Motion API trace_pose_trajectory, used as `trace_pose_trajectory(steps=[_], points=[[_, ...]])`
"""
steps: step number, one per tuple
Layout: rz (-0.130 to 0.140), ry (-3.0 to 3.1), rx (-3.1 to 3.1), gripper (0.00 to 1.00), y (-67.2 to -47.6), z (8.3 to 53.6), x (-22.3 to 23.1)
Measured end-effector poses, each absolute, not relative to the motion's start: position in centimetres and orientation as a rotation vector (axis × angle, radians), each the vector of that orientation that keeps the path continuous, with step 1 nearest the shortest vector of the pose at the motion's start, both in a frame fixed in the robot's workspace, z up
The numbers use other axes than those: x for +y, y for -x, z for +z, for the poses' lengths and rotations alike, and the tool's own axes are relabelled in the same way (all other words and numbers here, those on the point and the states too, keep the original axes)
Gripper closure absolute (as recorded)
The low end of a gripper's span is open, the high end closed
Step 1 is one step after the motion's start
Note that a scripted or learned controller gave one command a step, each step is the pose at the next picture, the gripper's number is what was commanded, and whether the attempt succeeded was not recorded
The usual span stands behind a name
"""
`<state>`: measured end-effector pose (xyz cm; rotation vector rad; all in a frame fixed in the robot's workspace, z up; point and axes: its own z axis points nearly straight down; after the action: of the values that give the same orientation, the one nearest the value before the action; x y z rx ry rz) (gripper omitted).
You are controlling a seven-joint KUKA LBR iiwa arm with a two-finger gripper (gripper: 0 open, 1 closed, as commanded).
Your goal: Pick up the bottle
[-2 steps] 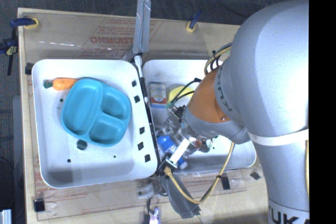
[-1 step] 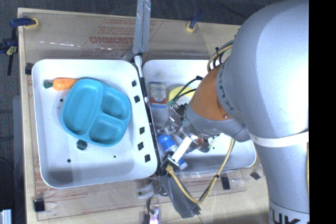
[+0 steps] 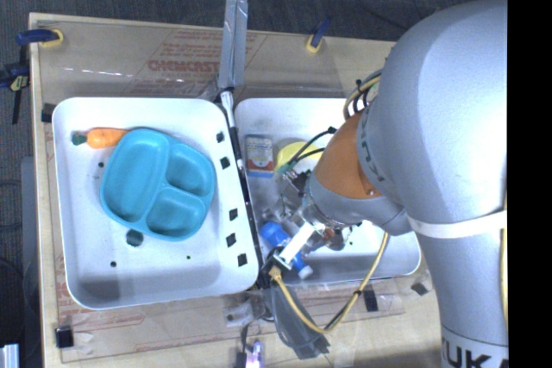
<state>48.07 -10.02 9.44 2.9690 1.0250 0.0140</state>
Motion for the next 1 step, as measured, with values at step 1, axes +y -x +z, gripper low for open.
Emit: trace_pose_trajectory(steps=[1], points=[[-0.003,-2.953,1.085,1.0,-47.65,16.2,-10.84]])
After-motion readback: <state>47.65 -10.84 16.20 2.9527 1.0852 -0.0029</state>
